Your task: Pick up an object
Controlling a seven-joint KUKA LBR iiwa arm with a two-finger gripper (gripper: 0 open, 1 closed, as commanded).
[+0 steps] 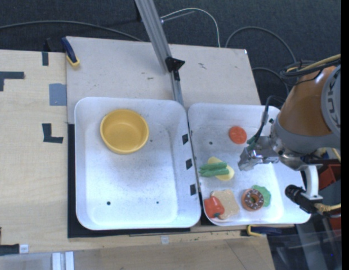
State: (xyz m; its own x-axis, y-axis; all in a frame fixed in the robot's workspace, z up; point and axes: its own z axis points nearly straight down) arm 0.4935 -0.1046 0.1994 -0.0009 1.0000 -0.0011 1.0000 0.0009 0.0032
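Gripper (246, 163) hovers centre-right of frame over right bin (276, 120); cannot tell its state. Corn cob (216, 169) lies just left: likely light, rigid plastic, slippery; grasp across its middle.

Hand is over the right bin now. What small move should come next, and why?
Probably a short move toward the left bin and then down: the hand hovers beside the yellow and green toy, with nothing visibly between its fingers. That toy lies apart from the red ball and the donut, so it looks like the nearest uncluttered pick.
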